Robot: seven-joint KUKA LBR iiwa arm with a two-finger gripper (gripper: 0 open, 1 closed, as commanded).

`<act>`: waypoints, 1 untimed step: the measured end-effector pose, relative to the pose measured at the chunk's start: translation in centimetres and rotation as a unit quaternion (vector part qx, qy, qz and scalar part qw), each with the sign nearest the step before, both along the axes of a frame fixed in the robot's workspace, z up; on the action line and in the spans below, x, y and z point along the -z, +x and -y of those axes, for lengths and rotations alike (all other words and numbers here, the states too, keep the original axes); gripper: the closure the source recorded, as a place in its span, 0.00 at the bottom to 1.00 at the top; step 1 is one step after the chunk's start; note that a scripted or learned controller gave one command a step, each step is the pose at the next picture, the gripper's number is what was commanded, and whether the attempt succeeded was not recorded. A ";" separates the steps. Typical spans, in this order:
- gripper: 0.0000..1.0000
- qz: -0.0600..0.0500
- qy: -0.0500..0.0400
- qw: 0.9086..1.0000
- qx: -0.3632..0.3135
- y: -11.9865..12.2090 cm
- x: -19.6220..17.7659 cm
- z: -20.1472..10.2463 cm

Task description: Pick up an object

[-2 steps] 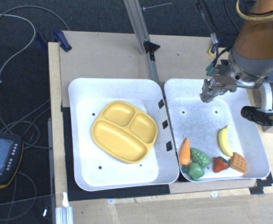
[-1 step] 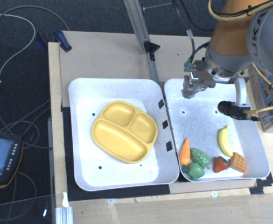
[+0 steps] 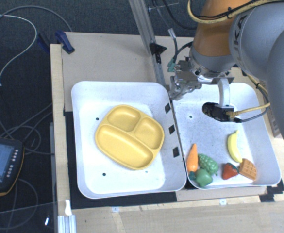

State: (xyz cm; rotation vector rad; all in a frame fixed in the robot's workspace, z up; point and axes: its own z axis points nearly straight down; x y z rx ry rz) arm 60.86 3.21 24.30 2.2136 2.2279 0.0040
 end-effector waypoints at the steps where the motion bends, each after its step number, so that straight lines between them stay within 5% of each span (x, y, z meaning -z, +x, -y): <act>1: 1.00 0.000 0.001 1.000 0.000 1.7 0.6 -5.1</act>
